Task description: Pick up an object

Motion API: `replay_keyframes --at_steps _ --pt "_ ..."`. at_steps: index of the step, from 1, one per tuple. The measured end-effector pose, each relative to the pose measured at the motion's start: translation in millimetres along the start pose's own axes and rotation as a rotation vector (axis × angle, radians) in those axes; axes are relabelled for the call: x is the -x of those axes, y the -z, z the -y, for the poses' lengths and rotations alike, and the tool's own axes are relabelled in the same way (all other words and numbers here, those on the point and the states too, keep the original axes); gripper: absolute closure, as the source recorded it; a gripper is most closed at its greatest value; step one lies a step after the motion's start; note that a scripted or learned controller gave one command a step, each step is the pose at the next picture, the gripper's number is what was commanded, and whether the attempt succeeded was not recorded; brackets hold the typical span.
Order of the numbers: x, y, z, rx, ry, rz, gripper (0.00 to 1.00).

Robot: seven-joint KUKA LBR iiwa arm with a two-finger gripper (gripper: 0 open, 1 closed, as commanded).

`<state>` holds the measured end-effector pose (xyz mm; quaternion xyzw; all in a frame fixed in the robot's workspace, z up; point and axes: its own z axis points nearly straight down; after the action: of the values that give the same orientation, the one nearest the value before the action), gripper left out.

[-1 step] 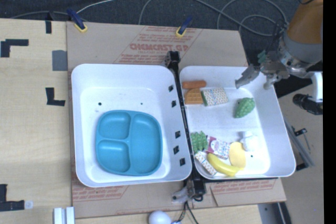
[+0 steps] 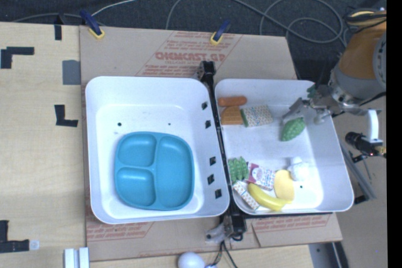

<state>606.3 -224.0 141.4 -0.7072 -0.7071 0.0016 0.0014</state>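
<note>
Over the right bin's far right corner hangs the gripper [image 2: 300, 111], grey metal fingers slanting down toward a green, knobbly, oval object [image 2: 292, 129]. Cannot tell whether the fingers are apart or together, nor whether they clamp the green object: tips meet its upper end, but the contact is too small and blurred to read.

Two shallow white bins, smooth plastic with rounded corners, side by side on a brown cardboard sheet [image 2: 188, 56] printed in red. Left bin [image 2: 107, 97]: one light blue plate [image 2: 154, 171], glossy, rounded square, split into three compartments, toward the near edge. Right bin [image 2: 330, 166]: several small things. At the far left corner, one orange sausage-shaped piece [image 2: 233, 100], one tan ridged block [image 2: 231, 115] just beside it, and one pale speckled square packet [image 2: 257, 115] touching that block. Along the near edge, one dark green leafy lump [image 2: 238, 168], one pink-and-white wrapper [image 2: 260, 176], one curved yellow banana [image 2: 266, 198], one rounded yellow piece [image 2: 284, 186] and one small white lump [image 2: 296, 169], crowded close together.

Two yellow-and-blue clamps [image 2: 94, 27] at the cardboard's far edge.
</note>
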Motion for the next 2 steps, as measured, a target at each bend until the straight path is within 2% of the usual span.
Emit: replay_keyframes --at_steps 1,2 --pt "-30.1 -54.7 10.0 0.006 0.001 0.002 0.00" --pt "-29.5 -44.0 9.1 0.010 0.002 0.004 1.00"
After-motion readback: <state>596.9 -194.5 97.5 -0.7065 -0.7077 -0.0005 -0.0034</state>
